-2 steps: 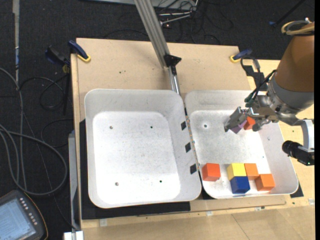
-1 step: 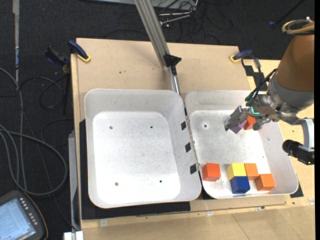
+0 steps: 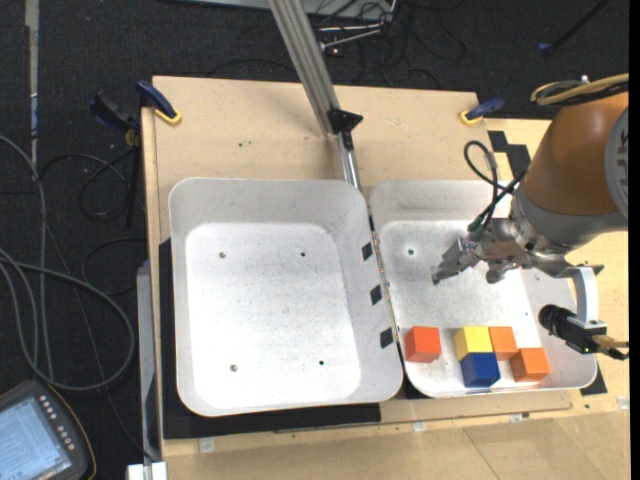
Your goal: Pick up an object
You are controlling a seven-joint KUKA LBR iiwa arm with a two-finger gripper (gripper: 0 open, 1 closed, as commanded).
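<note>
Robotics lab: clamped bench [image 3: 300, 128] (cables [image 3: 60, 268] trailing), teach pendant [image 3: 35, 438].

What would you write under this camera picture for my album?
Gripper above the right bin, blocks at its near edge.

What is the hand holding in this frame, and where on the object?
Nothing. The hand hovers over the right white plastic bin, while the small coloured cubes sit untouched along its near edge.

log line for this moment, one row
end effector: over right white bin, nothing held | cubes along near wall: lone orange cube, yellow cube, blue cube | pick: not done
</note>
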